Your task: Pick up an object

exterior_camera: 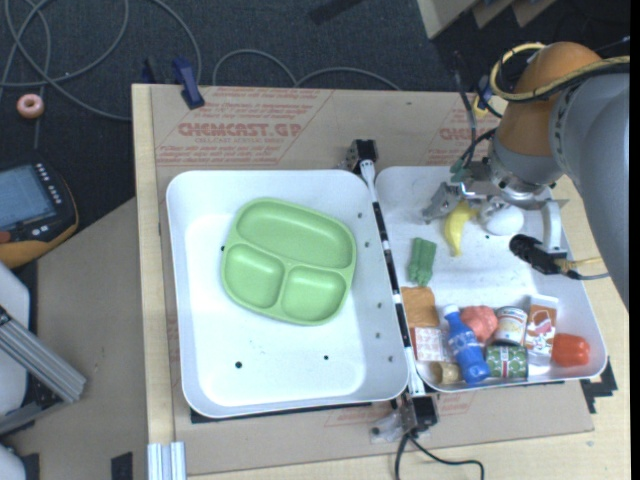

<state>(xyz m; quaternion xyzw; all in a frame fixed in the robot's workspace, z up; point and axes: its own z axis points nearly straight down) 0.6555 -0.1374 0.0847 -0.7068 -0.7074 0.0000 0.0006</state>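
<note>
Sitting on a cardboard-topped bench [300, 118] w/ cables [90, 58] behind; hand [462, 200] state unclear.

Overall light: even, fairly bright, diffuse, from above.
White bins [200, 298]: near overexposed; surface detail washed out on the floors.
Shadows: soft and short; faint one under the green divided plate [290, 260] along its lower edge.
Glare: mild sheen on the plate's rim and on the arm's orange band [545, 78].
Floor: dark, underexposed; grey cables [90, 38] legible against it.
Focus: moderately soft throughout; labels on the small packages [500, 343] unreadable.
Edges: arm at right blurred, large, close to the lens.
</note>
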